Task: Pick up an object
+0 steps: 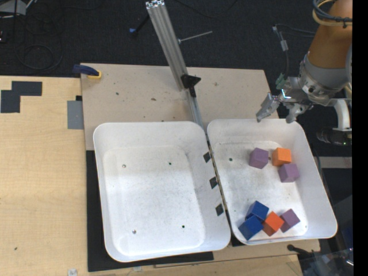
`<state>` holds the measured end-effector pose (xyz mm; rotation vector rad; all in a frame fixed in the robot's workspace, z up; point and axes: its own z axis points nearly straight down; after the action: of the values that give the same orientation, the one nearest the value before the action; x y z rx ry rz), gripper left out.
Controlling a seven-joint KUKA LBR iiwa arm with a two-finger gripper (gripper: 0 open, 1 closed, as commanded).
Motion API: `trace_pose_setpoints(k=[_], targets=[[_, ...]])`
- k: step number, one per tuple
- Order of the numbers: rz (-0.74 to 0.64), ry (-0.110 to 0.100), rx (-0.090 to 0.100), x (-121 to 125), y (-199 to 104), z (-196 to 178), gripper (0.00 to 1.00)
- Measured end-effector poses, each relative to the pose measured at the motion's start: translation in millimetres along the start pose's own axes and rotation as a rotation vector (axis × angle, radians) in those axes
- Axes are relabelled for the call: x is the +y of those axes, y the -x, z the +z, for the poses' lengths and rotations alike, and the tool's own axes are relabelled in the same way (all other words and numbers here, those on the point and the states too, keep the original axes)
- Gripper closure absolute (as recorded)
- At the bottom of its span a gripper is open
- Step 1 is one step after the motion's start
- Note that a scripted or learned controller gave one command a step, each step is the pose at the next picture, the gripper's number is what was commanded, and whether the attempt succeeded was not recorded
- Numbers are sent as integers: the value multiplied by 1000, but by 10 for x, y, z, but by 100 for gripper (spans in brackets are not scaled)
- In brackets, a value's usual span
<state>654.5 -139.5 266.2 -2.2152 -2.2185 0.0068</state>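
Right bin (322,211) with blocks, open end effector (277,113) above rim

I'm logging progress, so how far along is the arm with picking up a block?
Nothing looks picked yet: the gripper sits open over the right bin's far rim, with nothing between its fingers. Still left: descend on a block, perhaps the nearby purple block, close and lift.
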Motion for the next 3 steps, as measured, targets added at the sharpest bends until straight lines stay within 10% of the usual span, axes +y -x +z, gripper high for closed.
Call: trace_pose_setpoints(k=[3], targets=[[2, 0, -1, 66, 55, 917, 0]])
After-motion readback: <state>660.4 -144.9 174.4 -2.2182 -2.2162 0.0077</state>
